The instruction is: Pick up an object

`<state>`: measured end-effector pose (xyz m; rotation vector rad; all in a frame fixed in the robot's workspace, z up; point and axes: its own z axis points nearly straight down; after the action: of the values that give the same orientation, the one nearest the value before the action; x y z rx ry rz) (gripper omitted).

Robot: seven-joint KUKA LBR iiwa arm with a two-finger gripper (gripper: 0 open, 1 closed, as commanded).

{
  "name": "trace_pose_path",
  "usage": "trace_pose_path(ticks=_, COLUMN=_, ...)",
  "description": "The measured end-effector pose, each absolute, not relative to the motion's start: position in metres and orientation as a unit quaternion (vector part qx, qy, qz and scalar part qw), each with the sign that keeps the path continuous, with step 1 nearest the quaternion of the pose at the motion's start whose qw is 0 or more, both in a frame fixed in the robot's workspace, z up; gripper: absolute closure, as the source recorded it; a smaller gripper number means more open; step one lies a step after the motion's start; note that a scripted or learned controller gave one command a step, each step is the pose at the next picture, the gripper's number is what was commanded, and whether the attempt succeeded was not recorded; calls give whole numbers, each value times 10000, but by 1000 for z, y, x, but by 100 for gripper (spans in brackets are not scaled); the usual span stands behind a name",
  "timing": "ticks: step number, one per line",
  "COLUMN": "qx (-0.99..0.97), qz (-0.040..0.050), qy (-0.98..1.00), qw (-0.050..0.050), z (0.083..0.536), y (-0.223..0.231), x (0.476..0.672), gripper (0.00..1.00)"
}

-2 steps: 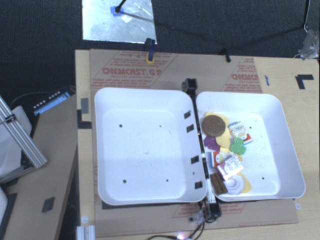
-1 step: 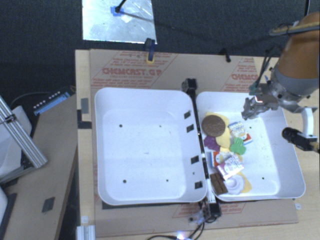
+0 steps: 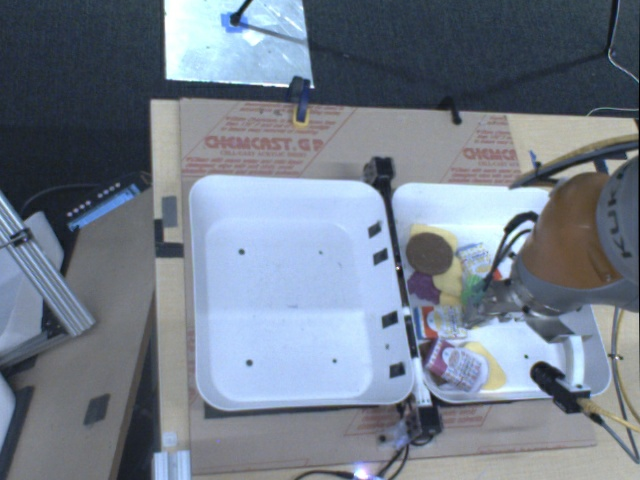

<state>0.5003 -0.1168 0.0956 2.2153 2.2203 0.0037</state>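
Left bin (image 3: 290,388): wide open floor.

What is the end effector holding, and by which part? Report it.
Cannot be told: the end effector is down among the clutter in the right bin.

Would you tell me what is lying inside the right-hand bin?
The right bin holds a brown disc, purple piece and red-patterned packet; the arm covers the rest.

Silver foil sheet (image 3: 238,26) on dark floor beyond bench; yellow-blue clamp (image 3: 299,102) at cardboard's (image 3: 260,143) far edge.
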Motion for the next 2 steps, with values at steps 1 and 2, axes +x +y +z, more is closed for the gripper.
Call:
trace_pose_path(ticks=1, qx=7048, qz=13, qy=7095, qw=12, z=85, y=-81, x=526, gripper=100)
trace_pose_path(ticks=2, qx=7055, qz=17, qy=7087, qw=18, z=96, y=-83, x=526, gripper=100)
